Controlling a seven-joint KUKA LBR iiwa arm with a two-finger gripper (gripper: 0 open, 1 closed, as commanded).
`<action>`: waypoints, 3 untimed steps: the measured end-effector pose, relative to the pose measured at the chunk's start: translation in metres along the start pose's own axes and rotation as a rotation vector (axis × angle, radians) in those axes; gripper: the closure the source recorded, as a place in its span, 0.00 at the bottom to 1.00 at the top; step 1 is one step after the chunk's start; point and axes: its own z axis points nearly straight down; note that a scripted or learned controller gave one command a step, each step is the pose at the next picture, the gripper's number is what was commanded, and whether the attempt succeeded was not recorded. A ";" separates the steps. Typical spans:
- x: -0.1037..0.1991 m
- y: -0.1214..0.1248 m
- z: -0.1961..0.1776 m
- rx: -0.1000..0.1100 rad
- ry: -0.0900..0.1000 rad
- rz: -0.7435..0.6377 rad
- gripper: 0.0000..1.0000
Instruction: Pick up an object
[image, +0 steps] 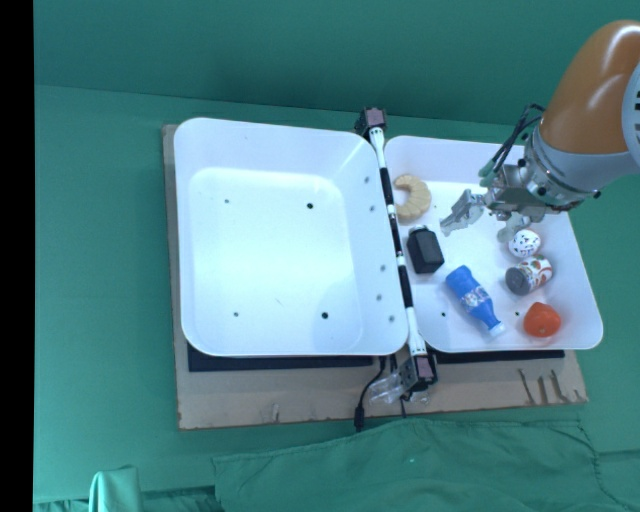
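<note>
Nothing's picked up yet. The gripper (462, 213) hangs over the right bin (585, 335) with its claw spread and empty (nothing between the fingers). Closest candidates are the croissant (411, 195) on its left and the black block (425, 249) just nearer.

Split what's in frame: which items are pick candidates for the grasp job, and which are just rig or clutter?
Job-related:
tan ring-shaped pastry toy
small black box
blue plastic bottle with white cap
white patterned ball
orange-and-grey can
red-orange rounded fruit toy
claw

Lying about:
left white bin
right white bin
cardboard base
green cloth
</note>
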 end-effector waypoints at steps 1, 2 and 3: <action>0.000 0.000 0.000 0.000 0.000 0.000 0.00; 0.004 0.008 0.056 0.006 0.000 0.000 0.00; 0.005 0.011 0.076 -0.018 -0.002 -0.001 0.00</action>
